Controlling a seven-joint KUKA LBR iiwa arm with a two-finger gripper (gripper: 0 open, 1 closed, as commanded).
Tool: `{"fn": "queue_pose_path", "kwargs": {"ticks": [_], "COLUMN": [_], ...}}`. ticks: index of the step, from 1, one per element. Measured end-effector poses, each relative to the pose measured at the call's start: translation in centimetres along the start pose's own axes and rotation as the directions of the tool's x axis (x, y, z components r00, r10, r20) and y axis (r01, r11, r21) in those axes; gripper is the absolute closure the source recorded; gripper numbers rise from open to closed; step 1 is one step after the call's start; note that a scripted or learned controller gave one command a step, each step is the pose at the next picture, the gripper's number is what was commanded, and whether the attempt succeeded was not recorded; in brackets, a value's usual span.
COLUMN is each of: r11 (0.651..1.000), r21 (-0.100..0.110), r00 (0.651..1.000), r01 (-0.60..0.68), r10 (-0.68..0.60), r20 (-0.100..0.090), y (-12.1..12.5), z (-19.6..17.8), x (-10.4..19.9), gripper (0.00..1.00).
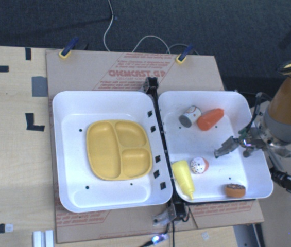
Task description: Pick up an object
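In the right bin the orange carrot lies tilted, its long axis rising toward the upper right, beside a grey cup, while the empty hand hovers open nearby and the cardboard reads "CHEMCAST".

yellow plate, orange carrot, white bins

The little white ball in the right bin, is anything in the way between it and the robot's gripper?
No. Between the gripper and the white ball lies just bare floor of the right bin. The yellow thing lies on the ball's far side.
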State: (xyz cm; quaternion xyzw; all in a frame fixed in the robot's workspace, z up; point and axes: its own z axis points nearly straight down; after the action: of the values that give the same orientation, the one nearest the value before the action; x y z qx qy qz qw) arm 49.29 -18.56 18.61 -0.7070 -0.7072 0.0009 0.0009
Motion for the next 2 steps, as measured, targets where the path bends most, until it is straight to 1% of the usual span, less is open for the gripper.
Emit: {"fn": "queue_pose_path", "kwargs": {"ticks": [1, 2], "r11": [1.0, 1.0], "r21": [0.004, -0.001], "r00": [1.0, 1.0], "r01": [-0.001, 0.0], "r10": [0.001, 0.0], "r20": [-0.001, 0.001], "y": [-0.3, -0.3], "z": [4.9, 10.2], "x": [-0.8, -0.8], "gripper": [0.0, 0.0]}}
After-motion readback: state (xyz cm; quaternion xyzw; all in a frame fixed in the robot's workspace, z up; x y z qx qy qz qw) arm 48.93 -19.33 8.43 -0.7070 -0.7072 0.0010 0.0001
